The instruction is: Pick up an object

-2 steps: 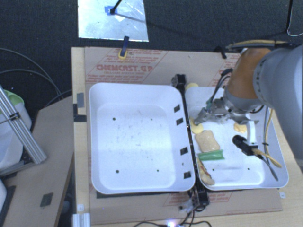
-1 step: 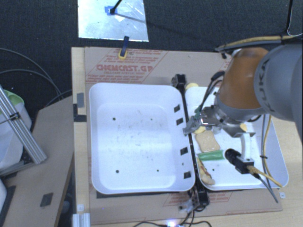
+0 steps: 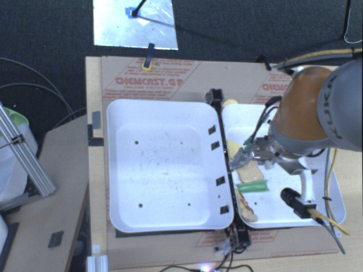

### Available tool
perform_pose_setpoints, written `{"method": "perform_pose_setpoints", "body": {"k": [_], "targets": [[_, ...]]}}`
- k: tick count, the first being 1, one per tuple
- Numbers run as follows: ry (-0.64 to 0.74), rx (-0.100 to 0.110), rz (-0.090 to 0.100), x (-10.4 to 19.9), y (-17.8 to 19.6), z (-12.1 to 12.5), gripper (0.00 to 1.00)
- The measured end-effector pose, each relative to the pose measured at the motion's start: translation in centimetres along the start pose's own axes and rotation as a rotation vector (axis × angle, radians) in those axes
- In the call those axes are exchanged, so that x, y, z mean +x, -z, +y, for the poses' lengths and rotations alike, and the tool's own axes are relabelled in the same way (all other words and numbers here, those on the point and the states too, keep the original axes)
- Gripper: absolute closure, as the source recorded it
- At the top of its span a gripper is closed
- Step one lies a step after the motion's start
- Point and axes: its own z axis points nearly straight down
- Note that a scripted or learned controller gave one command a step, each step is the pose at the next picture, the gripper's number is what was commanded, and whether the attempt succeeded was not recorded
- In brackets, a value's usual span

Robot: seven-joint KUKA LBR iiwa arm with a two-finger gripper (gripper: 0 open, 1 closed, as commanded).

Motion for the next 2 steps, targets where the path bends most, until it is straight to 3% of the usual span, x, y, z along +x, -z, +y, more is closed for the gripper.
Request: {"method": "perform_pose_setpoints", "body": {"k": [1, 2], "targets": [[0.004, -0.005, 0.001, 0.2, 1.1, 0.2, 1.00], [0.014, -0.012, 0.005, 6.9, 10.9, -1.8, 1.00]]}}
